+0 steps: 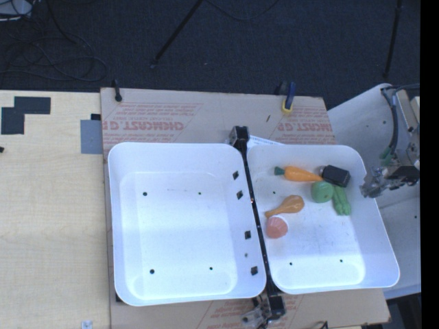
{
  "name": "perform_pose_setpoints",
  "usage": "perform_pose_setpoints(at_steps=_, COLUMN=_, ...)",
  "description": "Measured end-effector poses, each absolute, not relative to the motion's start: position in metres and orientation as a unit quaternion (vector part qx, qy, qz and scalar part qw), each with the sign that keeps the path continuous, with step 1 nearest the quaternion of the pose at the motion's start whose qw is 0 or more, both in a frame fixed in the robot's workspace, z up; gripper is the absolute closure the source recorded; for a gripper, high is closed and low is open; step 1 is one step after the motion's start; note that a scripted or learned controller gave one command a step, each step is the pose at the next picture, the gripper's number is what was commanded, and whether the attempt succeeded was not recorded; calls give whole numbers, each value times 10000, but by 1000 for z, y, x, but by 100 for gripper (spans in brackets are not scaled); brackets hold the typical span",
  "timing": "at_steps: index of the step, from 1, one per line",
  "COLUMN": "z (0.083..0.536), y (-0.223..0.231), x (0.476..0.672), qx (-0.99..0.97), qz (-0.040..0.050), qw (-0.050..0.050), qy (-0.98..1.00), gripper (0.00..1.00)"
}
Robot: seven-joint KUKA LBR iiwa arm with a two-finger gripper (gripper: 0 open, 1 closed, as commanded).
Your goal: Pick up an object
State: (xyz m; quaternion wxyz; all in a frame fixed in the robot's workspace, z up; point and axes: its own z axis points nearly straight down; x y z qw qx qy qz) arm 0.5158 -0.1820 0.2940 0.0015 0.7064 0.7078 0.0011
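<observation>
The right bin [343, 266] holds several small objects in its far half. An orange carrot [300, 174] lies near the back, with a black block [336, 176] to its right. A green round piece [321, 192] and a green elongated piece [341, 201] sit just below the block. An orange drumstick-shaped toy [287, 206] lies mid-bin, with a pink ball [276, 228] just below its left end. My gripper [379, 181] hangs outside the right bin's right rim, apart from all the objects.
The left bin [178, 279] stands beside the right one, with a black divider strip [248, 204] between them. Both rest on a cardboard sheet [206, 115]. A blue-and-yellow clamp [288, 98] grips the cardboard's far edge. A grey platform [405, 225] lies right of the bins.
</observation>
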Motion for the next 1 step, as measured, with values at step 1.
perform_pose_setpoints(at_steps=1, z=304, y=-215, x=486, qx=7082, qz=-7, qw=-4, qy=7060, gripper=100)
